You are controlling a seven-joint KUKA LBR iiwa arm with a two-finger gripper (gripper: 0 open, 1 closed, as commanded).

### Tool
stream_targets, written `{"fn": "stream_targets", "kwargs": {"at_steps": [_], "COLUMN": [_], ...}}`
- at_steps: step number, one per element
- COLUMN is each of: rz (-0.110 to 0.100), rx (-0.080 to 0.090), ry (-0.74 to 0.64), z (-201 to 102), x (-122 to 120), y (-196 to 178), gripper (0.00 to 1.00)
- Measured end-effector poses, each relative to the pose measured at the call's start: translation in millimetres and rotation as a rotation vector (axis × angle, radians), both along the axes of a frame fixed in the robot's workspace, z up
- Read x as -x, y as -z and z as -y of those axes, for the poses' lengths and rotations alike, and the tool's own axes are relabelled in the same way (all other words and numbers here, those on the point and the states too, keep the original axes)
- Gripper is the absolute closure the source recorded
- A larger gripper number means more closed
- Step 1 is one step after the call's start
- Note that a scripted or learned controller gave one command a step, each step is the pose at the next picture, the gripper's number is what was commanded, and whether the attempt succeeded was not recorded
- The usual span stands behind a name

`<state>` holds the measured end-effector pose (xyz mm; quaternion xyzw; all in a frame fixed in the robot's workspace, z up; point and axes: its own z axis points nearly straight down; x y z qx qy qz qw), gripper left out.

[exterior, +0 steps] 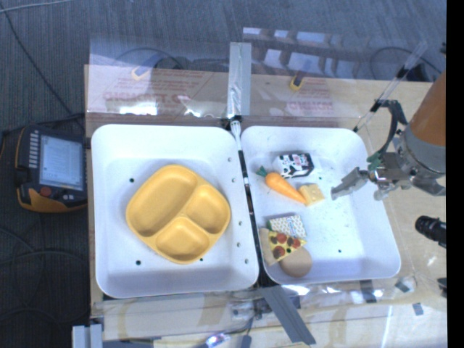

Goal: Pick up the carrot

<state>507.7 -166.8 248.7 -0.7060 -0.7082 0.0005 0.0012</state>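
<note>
Two shallow white bins sit side by side; the right bin (pixel 362 256) has bare floor along its right half. The small orange carrot with green top (pixel 283 186) lies upper left there, touching a yellow cheese wedge (pixel 312 194). The end effector (pixel 346 187) hovers nearby, its opening impossible to tell.

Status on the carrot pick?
Gripper over right bin, nothing in it. Carrot lying free, left of gripper. Cheese wedge touching carrot's tip.

Bright even light, glare on clear plastic sheeting (pixel 181 85), slightly soft focus
</note>
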Motion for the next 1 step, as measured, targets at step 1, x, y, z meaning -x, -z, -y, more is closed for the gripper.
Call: {"fn": "stream_targets", "kwargs": {"at_steps": [1], "rz": [-0.002], "rx": [0.000], "ry": [0.018], "z": [-36.6], "x": [-43.1], "y": [135.6], "gripper": [0.00]}}
